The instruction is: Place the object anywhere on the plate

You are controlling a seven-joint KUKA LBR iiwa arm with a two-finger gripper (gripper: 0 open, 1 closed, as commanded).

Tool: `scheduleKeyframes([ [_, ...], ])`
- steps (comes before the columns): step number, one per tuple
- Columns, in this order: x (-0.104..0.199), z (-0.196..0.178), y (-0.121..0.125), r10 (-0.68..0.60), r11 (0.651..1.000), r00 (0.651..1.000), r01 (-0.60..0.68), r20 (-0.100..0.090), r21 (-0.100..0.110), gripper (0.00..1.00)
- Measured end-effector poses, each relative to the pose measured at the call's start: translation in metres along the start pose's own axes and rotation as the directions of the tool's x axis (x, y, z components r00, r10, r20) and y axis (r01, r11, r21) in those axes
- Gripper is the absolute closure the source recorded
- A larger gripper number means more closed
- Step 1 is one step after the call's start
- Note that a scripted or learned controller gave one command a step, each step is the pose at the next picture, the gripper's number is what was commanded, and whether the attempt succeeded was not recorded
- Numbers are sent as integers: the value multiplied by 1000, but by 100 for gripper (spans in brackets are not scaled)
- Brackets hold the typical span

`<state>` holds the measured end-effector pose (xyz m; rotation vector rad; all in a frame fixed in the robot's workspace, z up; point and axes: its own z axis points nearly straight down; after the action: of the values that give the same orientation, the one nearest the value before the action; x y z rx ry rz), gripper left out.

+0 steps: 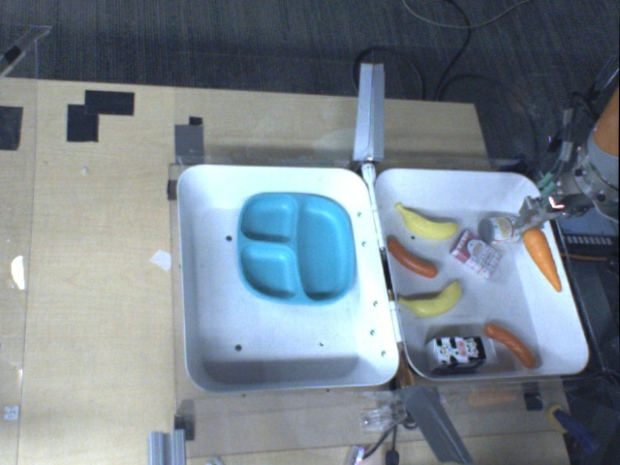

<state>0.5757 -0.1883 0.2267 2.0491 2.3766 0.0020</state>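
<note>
Your gripper [539, 204] sits just above the carrot [542, 257], whose long axis runs diagonally, tip toward the bin's lower right; finger state unclear.

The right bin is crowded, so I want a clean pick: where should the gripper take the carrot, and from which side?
Grip the carrot across its thicker upper half, from above. It lies flat, pointing toward the bin's near-right. Its long sides look open, though a can and the gripper sit near its top.
</note>
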Motion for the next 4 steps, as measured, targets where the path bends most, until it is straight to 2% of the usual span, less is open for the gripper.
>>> scheduleKeyframes([
  [1,10,-111,29,-241,971,971,241,0,-1,100],
  [2,81,-37,57,-235,972,972,235,-2,0,100],
  [3,164,-42,100,-322,947,947,322,-1,-2,100],
  [4,156,-16,80,-601,799,799,601,-1,-2,100],
])
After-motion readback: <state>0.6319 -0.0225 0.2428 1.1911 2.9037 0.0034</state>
